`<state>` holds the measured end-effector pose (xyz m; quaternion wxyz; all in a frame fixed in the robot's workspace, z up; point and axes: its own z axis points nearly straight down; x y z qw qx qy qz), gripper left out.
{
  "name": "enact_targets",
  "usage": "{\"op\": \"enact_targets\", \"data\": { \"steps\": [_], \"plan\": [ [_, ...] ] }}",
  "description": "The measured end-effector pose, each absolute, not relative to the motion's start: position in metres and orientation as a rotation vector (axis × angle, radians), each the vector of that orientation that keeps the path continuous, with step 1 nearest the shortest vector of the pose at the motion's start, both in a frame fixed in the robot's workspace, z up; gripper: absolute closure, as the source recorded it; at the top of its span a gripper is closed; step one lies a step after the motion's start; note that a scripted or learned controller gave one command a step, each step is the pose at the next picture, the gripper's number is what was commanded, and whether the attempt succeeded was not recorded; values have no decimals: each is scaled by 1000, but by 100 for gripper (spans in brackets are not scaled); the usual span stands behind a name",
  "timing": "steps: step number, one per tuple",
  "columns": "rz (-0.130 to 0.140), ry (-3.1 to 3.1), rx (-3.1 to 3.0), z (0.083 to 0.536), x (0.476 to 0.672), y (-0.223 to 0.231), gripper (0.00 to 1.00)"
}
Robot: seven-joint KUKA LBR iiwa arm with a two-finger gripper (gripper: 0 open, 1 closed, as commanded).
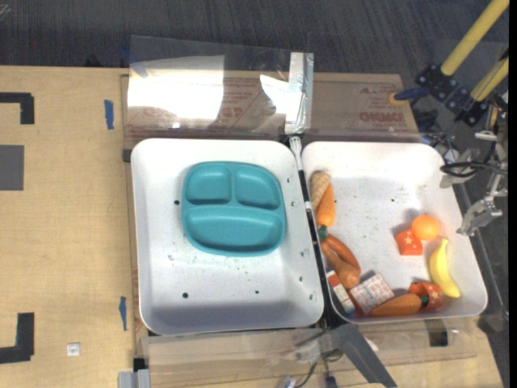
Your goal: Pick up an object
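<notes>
we are looking at a robot test lab, not a home or a shop. the tabletop (56,241) is bare plywood marked with black tape corners (20,107) and blue tape tabs (108,113). two shallow white bins (153,297) sit side by side on it, backed by a clear plastic sheet (210,95) patched with silver tape (299,91). one bin holds a teal divided plate (234,208), the other toy food (339,257). yellow struts (481,27), clamps and loose cables (460,168) crowd the edge above dark carpet (242,6).
</notes>
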<state>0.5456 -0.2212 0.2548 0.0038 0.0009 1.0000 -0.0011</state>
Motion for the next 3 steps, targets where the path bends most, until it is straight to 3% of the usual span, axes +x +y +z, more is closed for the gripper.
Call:
{"op": "enact_targets", "data": {
  "steps": [1, 2, 3],
  "plan": [
    [1, 3141, 119, 149, 482, -197, 0],
    [-11, 3103, 182, 98, 490, -199, 0],
    [-16, 3091, 322, 98, 489, -189, 0]
  ]
}}
